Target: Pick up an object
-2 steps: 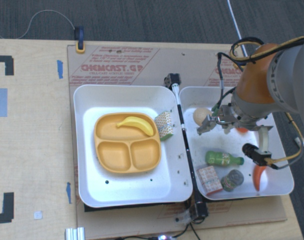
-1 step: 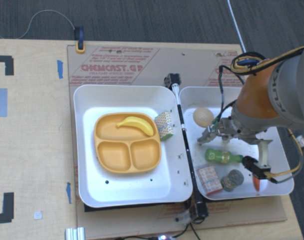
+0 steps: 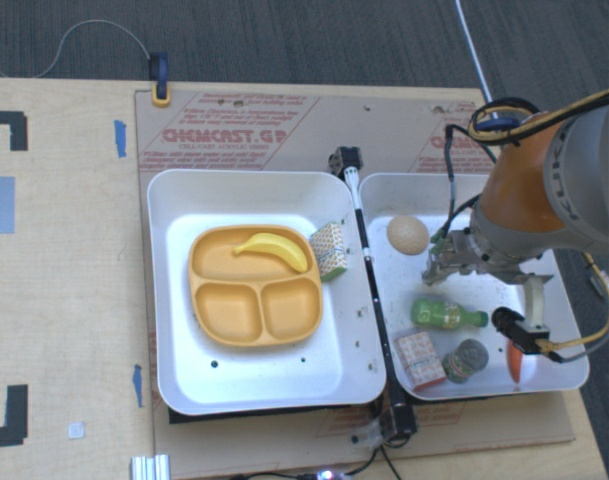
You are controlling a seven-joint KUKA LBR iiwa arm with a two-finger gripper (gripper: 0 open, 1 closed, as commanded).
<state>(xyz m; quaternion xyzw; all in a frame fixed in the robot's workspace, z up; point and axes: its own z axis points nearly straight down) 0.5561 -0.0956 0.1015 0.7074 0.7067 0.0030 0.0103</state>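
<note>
My gripper [image 3: 442,268] hangs over the right bin [image 3: 574,368], just above the green bottle [image 3: 446,315] that lies on its side. A beige egg-shaped ball [image 3: 407,235] rests up and to the left of the gripper. Nearer the front edge of this bin lie a pinkish patterned box [image 3: 420,358], a grey can [image 3: 468,359] and a small orange piece [image 3: 515,362]. The grey arm with its orange band [image 3: 524,188] covers the bin's right part.
The left bin [image 3: 174,368] holds a yellow divided plate [image 3: 254,313] with a banana [image 3: 274,249] in its top compartment. A small patterned box [image 3: 329,249] leans at the plate's right side, close to the divider between the bins. Cables run along the arm.
</note>
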